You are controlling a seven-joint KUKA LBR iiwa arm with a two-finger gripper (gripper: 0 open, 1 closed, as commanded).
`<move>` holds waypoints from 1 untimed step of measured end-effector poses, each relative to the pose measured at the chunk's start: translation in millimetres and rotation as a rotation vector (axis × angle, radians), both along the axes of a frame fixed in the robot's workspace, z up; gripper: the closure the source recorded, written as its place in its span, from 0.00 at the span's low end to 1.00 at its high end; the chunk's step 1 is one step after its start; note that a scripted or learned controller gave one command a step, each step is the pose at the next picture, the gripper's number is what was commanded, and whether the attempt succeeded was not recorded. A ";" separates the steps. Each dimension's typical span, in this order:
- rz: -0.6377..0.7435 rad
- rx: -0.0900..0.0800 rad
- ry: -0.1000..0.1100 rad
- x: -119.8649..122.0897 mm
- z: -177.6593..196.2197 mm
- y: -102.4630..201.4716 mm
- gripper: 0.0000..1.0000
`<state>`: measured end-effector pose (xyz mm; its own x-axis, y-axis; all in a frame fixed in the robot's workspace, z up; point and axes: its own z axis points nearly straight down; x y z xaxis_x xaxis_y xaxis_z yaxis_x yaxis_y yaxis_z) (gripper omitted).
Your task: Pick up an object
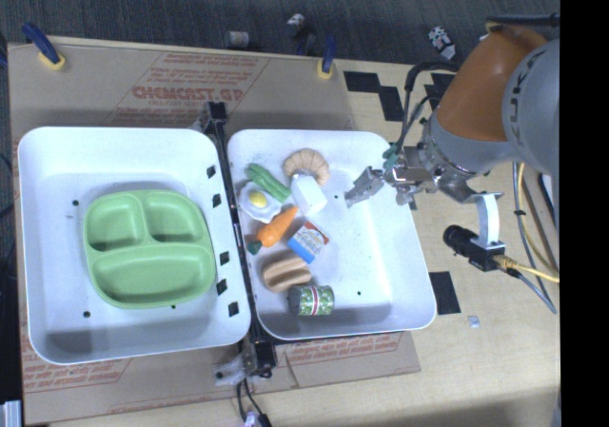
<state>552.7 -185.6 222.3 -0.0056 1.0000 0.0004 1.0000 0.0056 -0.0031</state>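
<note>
My gripper hangs over the right part of the right bin, just right of a white block and apart from it. Nothing shows in its grasp. The bin's left half holds a croissant, a green pickle, a fried egg, a carrot, a small blue and orange box, a hot dog bun and a green can lying on its side.
The left bin holds a green divided plate. A black divider runs between the bins. The arm's orange band and cables are at the right, beyond the bin's rim.
</note>
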 end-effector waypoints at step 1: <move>0.000 0.000 0.000 0.0 0.0 0.0 0.00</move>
